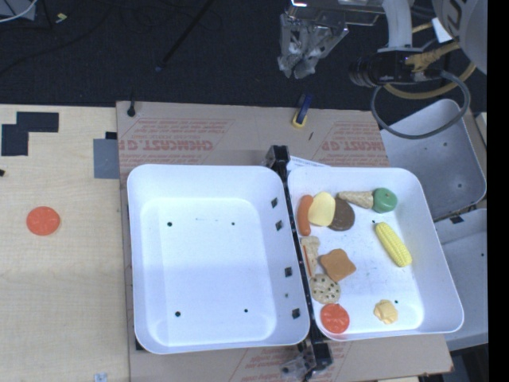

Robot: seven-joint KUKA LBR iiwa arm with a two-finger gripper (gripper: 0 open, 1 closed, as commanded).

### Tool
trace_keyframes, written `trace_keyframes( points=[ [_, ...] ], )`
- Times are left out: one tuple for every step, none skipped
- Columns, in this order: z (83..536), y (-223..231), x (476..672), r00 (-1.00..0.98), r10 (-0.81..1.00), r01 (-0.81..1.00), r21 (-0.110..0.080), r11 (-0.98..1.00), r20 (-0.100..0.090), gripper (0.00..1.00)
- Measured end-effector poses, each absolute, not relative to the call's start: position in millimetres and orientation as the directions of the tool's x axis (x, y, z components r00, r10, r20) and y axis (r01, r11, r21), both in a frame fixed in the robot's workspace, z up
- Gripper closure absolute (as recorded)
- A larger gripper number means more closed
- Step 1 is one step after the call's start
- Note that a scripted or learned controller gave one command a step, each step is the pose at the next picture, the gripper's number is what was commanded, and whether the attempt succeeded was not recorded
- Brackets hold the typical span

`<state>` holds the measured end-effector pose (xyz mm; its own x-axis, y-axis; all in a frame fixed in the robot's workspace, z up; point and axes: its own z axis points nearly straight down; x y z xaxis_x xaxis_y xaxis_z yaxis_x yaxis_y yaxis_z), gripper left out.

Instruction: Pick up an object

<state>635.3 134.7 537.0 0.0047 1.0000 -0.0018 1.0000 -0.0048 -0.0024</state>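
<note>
The gripper [305,50] is hanging high above the bench, well behind both bins; its fingers are pointing down with nothing between them, though how far apart they are standing I cannot tell — they blur together against the dark background. All the toy food is lying in the right bin [433,237]: a corn cob [392,243] near the right wall, a slice of toast [337,264] in the middle, a cookie [324,289] and a tomato slice [335,318] toward the front, and an ice-cream cone [374,199] at the back. The left bin [143,237] is sitting just beside it, their inner walls touching.
</note>
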Motion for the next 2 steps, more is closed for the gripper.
trace_keyframes(
  points=[
    [528,251,642.8,-0.01,1.0,1.0,-0.006,0.01,0.002,1.0],
    [538,181,644.0,0.005,1.0,1.0,-0.004,-0.005,-0.002,1.0]
  ],
)
